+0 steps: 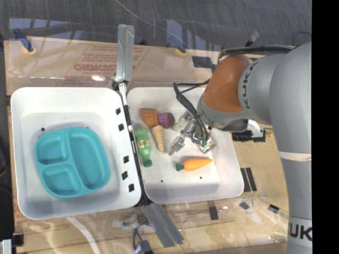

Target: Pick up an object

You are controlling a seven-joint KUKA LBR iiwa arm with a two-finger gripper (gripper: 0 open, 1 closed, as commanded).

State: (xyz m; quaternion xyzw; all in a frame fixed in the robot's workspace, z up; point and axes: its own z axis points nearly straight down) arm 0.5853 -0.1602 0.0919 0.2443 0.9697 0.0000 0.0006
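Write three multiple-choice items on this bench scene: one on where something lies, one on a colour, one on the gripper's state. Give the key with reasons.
1. Where does the teal divided plate lie?
A. In the left bin
B. In the right bin
C. On the bench outside both bins

2. What colour is the bottle lying along the right bin's left wall?
A. Red
B. Green
C. White

3. What is the state of the gripper?
A. Shut on the carrot
B. Shut on the bottle
C. Open, with nothing between its fingers

Key: 1 A, the plate sits alone in the left bin. 2 B, the bottle is plainly green. 3 C, the fingers are spread above the bin floor, and the carrot lies just below them, apart.
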